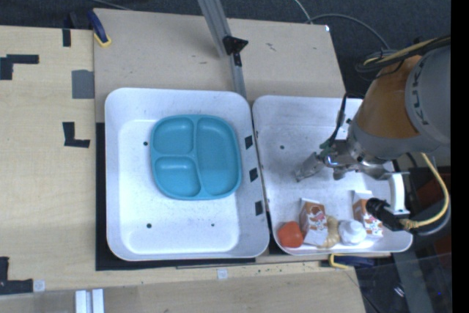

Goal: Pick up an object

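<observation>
White plastic bins sit side by side on the bench. The left bin holds a teal plate with three compartments, lying flat near its far side. The right bin holds the arm's working end and a small cluster of things along its near edge.

The gripper reaches in from the right, low over the bare middle of the right bin. One grey finger shows pointing left and slightly near; whether the fingers are parted or closed cannot be told from this angle, and nothing shows between them.

The things to pick lie nearer than the gripper and apart from it. A red ball rests in the near left corner of the right bin. Just right of it lies a carton with a red and white print, touching a tan piece. Further right, a white cap and a second carton lie beside the arm's black fitting.
</observation>
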You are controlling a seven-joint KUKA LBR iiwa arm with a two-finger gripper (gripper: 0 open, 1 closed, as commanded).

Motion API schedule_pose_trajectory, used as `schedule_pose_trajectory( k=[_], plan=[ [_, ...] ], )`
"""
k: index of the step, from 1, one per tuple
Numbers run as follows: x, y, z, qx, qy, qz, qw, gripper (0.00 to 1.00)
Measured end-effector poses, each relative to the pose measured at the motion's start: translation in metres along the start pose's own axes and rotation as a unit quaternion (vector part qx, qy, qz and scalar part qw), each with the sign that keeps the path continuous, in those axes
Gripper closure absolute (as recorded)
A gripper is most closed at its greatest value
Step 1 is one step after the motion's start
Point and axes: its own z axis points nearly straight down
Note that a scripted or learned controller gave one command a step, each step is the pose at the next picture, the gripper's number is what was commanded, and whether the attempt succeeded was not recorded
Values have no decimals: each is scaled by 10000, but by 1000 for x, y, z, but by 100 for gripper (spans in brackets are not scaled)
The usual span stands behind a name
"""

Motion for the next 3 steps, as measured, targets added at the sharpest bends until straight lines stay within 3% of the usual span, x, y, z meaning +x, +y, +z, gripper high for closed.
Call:
schedule_pose_trajectory(
  k=[1,2,3],
  plan=[
    [0,0,39,-37,-13,0,10000,0],
    [1,0,27,-33,-2,-1,10000,100],
    [4,5,-16,-55,-7,-4,10000,100]
  ],
)
